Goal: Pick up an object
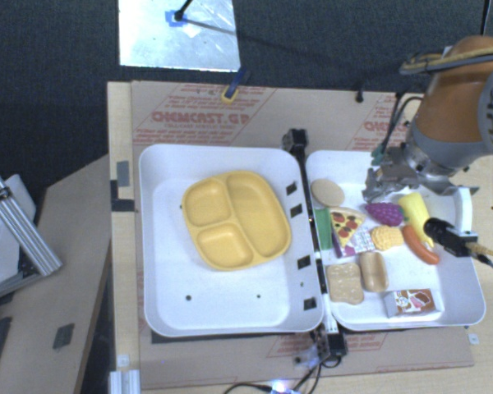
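Left bin: holds a yellow divided plate, lying flat near the middle, three compartments, nothing in them. No other item in this bin.

Right bin: crowded with toy food. Running left to right: a beige egg-like piece near the divider, a pizza slice below it, a bread slice and a small bun toward the front, corn in the middle, purple grapes just behind the corn, a yellow banana-like piece and an orange carrot or sausage further right. A small printed carton lies at the front.

Gripper: low over the back of the right bin, just above and touching distance from the grapes. Cannot tell the state of the fingers; the tips blur into the clutter. Nothing visibly held.

Step in hand, judged: approach or descent onto a candidate, probably the grapes. No lift yet.

Next move calls for: settling onto one item without catching the corn or banana piece beside it, then closing and raising straight up.
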